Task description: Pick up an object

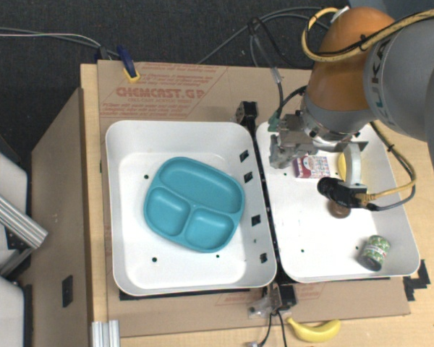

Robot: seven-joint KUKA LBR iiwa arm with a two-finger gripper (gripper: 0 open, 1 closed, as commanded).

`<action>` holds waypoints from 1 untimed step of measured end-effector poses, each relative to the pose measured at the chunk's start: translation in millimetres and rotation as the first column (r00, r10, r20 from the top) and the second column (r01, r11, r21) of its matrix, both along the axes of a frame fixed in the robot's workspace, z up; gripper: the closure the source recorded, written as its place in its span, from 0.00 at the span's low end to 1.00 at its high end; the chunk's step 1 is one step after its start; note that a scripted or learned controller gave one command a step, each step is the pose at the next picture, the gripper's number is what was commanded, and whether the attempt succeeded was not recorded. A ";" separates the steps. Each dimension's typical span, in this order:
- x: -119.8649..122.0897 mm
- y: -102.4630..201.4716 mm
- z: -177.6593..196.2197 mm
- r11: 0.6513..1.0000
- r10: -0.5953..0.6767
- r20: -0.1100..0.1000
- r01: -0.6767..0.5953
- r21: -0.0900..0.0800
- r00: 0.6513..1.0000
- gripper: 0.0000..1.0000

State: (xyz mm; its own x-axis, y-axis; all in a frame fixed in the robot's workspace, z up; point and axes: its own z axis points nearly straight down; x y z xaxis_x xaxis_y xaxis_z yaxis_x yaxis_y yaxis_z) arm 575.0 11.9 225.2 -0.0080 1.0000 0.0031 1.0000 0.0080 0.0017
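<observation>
The arm's gripper [283,152] sits low in the right bin [304,255], just beside a small pink and white box [311,167]. I cannot tell how it is set. Nothing looks lifted, so the picking is not done

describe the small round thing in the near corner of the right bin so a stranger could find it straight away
Start at the right bin, the one the grey arm hangs over. Follow its floor to the near right corner, where a small can lies on its side, well apart from the end effector. Its green and white patterned label sets it apart from the purple and white packet and the dark brown object further up the bin.
</observation>
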 end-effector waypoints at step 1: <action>10.3 46.1 7.1 1.000 -0.001 0.000 0.001 0.000 1.000 1.00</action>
